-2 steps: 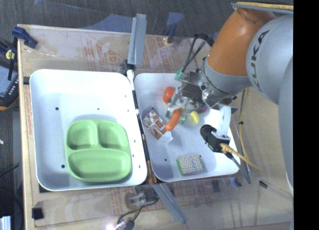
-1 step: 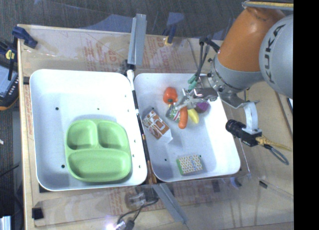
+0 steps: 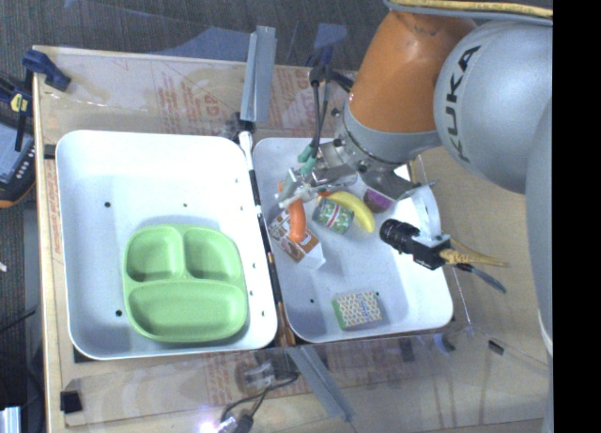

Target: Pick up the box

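Overhead, wooden bench [image 3: 141, 93], two white bins [image 3: 84, 177], box [image 3: 358, 308] near front, jaws perhaps open, cannot tell.

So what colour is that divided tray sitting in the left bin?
Light green all over. The divided tray shows plainly in the overhead camera view.

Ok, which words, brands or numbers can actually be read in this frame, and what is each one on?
"KUKA": black letters on the grey robot arm, running vertically.
Faint red print on the clear plastic sheet over the wooden bench: too blurred to read.
Small patterned box and brown snack packet in the right white bin: no legible print.
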Controlling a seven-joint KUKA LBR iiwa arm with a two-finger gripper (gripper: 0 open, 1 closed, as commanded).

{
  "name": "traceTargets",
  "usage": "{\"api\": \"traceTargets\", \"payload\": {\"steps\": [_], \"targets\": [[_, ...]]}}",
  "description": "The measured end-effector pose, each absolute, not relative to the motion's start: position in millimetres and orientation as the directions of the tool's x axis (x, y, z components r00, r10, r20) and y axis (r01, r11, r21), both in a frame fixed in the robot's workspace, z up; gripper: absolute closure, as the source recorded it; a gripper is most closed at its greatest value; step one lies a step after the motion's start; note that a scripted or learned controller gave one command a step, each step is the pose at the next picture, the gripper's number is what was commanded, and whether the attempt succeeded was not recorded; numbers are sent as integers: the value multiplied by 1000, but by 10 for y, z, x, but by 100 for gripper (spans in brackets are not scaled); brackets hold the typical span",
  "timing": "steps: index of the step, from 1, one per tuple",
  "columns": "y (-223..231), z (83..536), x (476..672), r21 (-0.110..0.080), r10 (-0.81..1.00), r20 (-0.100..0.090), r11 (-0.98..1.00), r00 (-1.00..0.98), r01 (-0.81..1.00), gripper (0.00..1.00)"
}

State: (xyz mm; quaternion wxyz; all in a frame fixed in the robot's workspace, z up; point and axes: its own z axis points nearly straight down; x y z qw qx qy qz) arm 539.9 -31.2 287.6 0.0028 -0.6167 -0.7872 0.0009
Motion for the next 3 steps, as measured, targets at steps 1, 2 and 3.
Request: {"api": "traceTargets", "payload": {"steps": [1, 2, 3], "targets": [[-277, 1963, 5479, -7, 996, 0, -94, 94, 996, 100], [-1193, 3452, 5852, 1, 998, 0, 67, -67, 998, 100], [-939, 1657, 5357, -6, 992, 1, 125, -125, 992, 100]]}}
